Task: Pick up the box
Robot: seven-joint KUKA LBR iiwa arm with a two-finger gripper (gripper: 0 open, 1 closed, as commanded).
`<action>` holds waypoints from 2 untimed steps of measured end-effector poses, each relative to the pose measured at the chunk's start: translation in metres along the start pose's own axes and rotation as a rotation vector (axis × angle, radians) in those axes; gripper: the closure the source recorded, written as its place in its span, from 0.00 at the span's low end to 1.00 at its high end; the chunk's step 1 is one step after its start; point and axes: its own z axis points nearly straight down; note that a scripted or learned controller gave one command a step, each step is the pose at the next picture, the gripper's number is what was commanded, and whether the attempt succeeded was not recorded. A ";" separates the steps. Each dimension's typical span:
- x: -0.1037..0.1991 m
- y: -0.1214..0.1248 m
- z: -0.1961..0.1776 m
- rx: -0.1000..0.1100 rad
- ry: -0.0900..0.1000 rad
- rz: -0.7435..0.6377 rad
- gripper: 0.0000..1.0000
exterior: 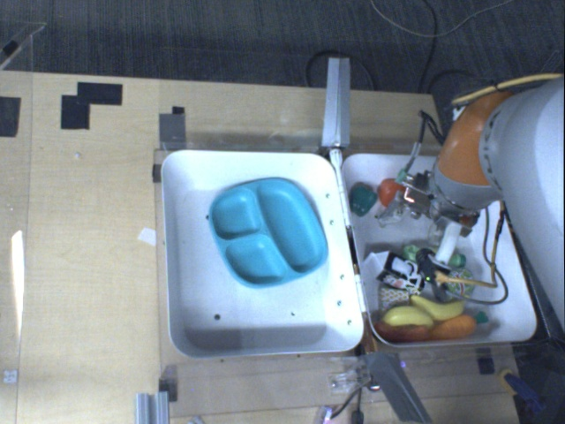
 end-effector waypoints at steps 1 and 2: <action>-0.042 0.055 -0.017 0.003 -0.002 -0.037 0.00; -0.063 0.051 -0.025 0.004 -0.003 -0.089 0.00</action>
